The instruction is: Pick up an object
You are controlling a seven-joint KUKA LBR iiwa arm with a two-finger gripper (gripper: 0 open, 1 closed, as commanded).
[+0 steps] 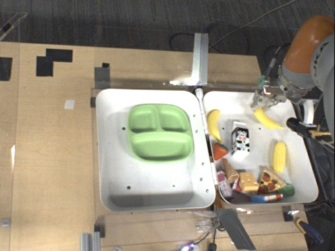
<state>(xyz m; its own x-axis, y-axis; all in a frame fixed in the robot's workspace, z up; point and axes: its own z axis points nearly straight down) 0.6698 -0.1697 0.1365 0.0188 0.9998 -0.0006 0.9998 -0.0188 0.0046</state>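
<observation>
Banana (268, 119) lies in the right bin (309, 166), far right part, its long axis slanting from far-left to near-right. Gripper (265, 99) hangs just above its far-left end; whether anything is gripped I cannot tell.

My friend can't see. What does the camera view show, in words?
A grey robot arm's hand hovers over a banana in the right bin, crowded with toy food. The left bin holds a green divided plate.
</observation>
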